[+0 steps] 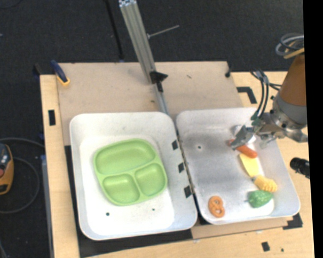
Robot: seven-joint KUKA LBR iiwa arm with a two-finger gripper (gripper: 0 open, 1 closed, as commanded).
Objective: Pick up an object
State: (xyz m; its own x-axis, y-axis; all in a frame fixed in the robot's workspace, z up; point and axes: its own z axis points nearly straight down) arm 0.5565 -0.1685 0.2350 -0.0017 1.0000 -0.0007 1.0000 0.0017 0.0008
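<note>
The left bin (90, 220) holds a green divided tray (130, 171). The right bin (204, 134) holds, toward four o'clock, a red piece (248, 151), yellow piece (252, 165), corn (265, 185), green piece (259, 198) and pretzel (216, 205). The gripper (242, 137) hovers just above the red piece.

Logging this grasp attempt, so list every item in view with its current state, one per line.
gripper: low over the right bin, at the red piece
red piece: lying flat
yellow piece: lying flat
corn: on its side
green vegetable: lying flat
pretzel: flat
green divided plate: upright, left bin
</note>
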